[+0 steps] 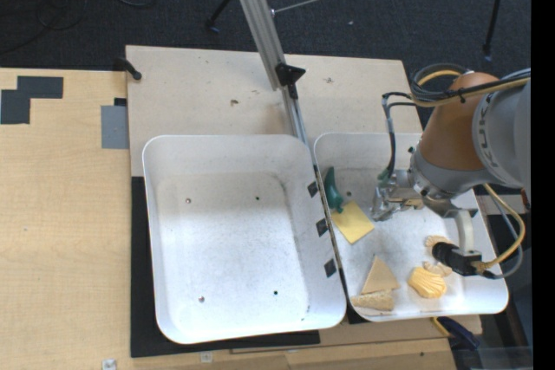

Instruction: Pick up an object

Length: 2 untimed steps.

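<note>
From the overhead camera view, two shallow white bins sit side by side on the table [208,91]: the left bin [173,160] is the larger in view, and the right bin [490,301] holds all the loose items. The grey arm [473,143] reaches in from the right, its orange band showing above the wrist, and its gripper [388,202] hangs low over the middle of the right bin; whether it is released or clenched cannot be told from this angle, and nothing is visibly caught in it. Just left of the gripper lies a flat yellow square [354,223], with a dark green piece [332,189] touching its upper left corner, close against the wall between the bins. Nearer the front edge rests a tan wedge [379,282], and to its right, near the bin's front right corner, a ridged yellow object [427,282].
</note>
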Available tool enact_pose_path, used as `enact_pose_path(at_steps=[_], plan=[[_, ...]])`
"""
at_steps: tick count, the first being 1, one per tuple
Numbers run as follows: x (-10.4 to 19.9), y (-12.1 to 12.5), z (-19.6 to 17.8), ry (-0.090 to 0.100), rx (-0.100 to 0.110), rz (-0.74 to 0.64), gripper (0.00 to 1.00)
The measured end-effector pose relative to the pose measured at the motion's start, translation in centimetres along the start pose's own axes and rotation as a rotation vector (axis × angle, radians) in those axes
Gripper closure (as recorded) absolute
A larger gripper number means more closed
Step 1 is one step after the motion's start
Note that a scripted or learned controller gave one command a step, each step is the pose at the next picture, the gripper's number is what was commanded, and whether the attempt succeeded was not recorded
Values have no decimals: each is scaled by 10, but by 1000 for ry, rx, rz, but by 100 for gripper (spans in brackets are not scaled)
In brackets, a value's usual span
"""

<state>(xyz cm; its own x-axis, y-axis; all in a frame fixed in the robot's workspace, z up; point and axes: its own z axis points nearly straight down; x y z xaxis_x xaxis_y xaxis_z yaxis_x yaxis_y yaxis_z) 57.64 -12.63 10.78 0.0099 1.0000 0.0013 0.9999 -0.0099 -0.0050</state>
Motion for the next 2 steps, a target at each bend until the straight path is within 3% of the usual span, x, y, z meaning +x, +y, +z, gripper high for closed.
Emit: enact_pose_path(at_steps=[2], plan=[[4, 9, -119, -2, -9, -11, 100]])
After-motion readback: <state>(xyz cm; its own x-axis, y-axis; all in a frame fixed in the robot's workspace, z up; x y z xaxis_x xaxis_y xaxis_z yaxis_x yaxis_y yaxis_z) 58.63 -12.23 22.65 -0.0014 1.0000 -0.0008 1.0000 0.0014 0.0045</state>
